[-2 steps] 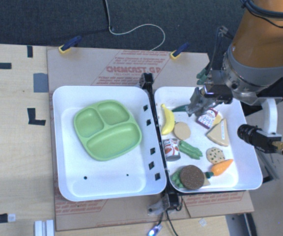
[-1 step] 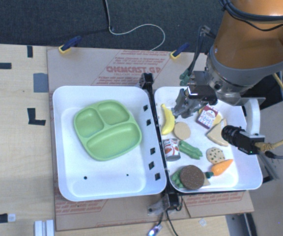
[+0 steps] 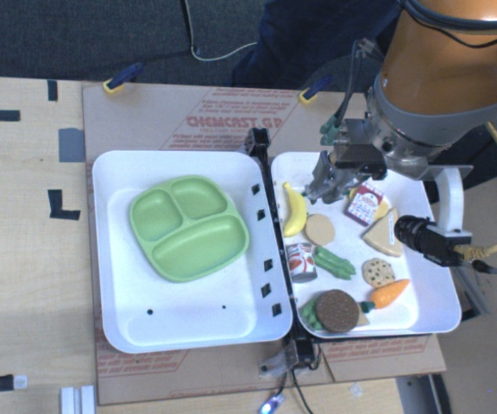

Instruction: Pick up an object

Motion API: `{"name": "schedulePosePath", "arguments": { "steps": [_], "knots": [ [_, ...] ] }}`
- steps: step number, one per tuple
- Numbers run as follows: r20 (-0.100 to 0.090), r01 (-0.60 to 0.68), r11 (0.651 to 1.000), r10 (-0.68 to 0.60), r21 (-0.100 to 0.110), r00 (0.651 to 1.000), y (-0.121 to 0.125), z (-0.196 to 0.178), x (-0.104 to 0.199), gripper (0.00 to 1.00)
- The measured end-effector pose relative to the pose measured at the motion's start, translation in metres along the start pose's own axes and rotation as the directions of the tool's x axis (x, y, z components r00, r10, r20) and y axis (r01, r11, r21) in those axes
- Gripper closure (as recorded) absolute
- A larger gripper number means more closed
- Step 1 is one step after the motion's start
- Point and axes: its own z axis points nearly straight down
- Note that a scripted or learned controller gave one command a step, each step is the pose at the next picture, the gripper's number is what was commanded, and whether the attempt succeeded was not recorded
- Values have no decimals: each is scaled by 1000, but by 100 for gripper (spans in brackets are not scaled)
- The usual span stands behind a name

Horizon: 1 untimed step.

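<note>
From above, the arm [image 3: 443, 50] reaches in from the right and hangs over the far part of the right bin [image 3: 443, 317], its gripper [image 3: 324, 188] just above the top end of the banana [image 3: 295, 210]. Whether the gripper is open or closed cannot be told from here, and nothing can be made out in its grasp. The right bin holds a spread of toy food: the banana lies along the left wall, a round tan cookie [image 3: 321, 229] just beside it, a small can [image 3: 301, 261] below, and a green pea pod [image 3: 334, 263] next to the can. Near the front lie a burger [image 3: 337, 310], a carrot [image 3: 389, 293] and a speckled cracker [image 3: 377, 271]. A cheese wedge [image 3: 381, 234] and a red and white carton [image 3: 363, 204] sit toward the right. The left bin [image 3: 128, 317] holds a green divided plate [image 3: 189, 227], lying flat.
</note>
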Motion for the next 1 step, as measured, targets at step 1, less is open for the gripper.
{"name": "schedulePosePath", "arguments": {
  "steps": [1],
  "knots": [
    [-4,5,1000,-6,-10,1000,0,-85,56,100]
  ]
}}
